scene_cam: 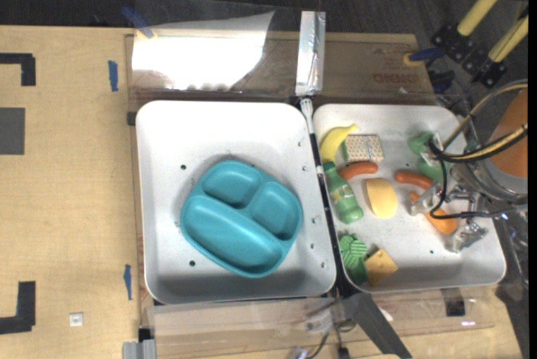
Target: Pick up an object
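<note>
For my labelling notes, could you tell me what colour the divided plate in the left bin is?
Teal blue; the plate shows best in the camera view.

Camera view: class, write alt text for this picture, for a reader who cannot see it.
A grey robot arm's gripper reaches from the right into the right white bin, over toy food including a banana, a lemon-yellow piece and a red sausage. The left white bin holds a teal divided plate.

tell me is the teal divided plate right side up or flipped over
Right side up. The teal plate lies flat in the left bin with its three compartments facing up, and nothing sits in them.
</note>
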Controlling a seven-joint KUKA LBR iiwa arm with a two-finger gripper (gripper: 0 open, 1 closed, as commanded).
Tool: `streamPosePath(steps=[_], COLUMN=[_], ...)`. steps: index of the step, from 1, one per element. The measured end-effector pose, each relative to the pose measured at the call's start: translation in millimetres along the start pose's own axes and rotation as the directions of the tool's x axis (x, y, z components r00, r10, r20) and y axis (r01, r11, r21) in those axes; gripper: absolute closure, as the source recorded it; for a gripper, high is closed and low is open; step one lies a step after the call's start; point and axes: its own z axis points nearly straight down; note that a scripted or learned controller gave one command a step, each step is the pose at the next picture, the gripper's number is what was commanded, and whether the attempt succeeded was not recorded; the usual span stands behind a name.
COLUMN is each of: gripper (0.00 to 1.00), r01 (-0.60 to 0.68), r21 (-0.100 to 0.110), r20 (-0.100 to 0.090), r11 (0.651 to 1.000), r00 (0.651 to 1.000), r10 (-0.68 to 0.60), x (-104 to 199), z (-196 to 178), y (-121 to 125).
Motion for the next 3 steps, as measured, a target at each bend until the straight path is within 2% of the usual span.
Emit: streamPosePath(steps=[1,2,3], gripper=[1.0,0.0,0.0], r01=[-0.003,-0.003,0.142], r21=[0.007,0.004,0.001], r20=[0.012,0.012,0.001], r11=[1.0,1.0,0.99], r00=[1.0,1.0,0.99], r10=[0.003,0.002,-0.142], x=[-4.2,-4.4,7.8], z=[-13.1,-12.1,-0.6], y=[-1.2,-0.3,8.2])
